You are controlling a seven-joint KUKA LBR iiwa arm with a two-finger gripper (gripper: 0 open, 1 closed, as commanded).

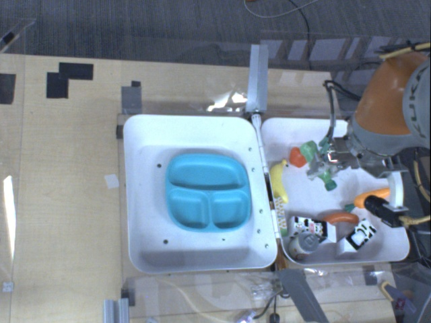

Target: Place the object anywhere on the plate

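A grey and orange robot arm (394, 103) reaches from the right over two white bins; its gripper (322, 167) hangs low in the right bin (296, 130), among small toys.

The left bin (135, 180) holds a blue divided plate (205, 190), lying flat with nothing on it. In the right bin are a yellow banana (278, 184) along the left wall, a small orange piece (297, 157), a green toy (309, 151) just beside the gripper, an orange carrot (372, 197) and black-and-white blocks (361, 235) near the front. The gripper's metal parts blur with the green toy, so whether the fingers are spread or pinching it cannot be told. The object to move is probably that green toy: it looks light, rigid plastic, likely smooth and slippery, best pinched across its narrow middle.
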